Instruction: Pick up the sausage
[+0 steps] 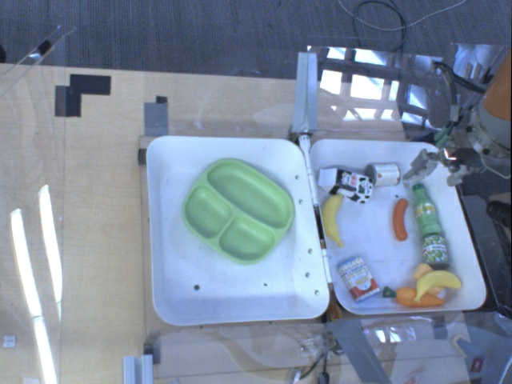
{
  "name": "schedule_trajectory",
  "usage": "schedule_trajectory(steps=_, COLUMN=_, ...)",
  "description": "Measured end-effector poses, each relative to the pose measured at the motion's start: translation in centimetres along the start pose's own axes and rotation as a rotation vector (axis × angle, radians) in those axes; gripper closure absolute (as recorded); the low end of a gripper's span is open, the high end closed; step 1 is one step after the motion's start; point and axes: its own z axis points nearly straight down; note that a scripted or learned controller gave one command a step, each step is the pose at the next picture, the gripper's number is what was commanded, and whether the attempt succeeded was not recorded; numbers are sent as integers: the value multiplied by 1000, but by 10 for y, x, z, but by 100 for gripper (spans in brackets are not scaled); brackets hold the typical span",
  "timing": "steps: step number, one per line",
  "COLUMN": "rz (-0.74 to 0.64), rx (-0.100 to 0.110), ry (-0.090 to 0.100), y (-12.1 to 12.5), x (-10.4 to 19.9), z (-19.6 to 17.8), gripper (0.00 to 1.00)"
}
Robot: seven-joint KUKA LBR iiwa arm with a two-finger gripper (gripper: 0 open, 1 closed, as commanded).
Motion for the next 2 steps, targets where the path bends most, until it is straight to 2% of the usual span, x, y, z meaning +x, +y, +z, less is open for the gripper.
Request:
schedule_trajectory(steps=1, rz=13, rx=2, ry=2, y=15, x=-1, z=147, gripper=0)
schedule_trajectory(steps=2, rz=-6, rx=-12, ry=16, y=19, x=-16, z=160, gripper=0)
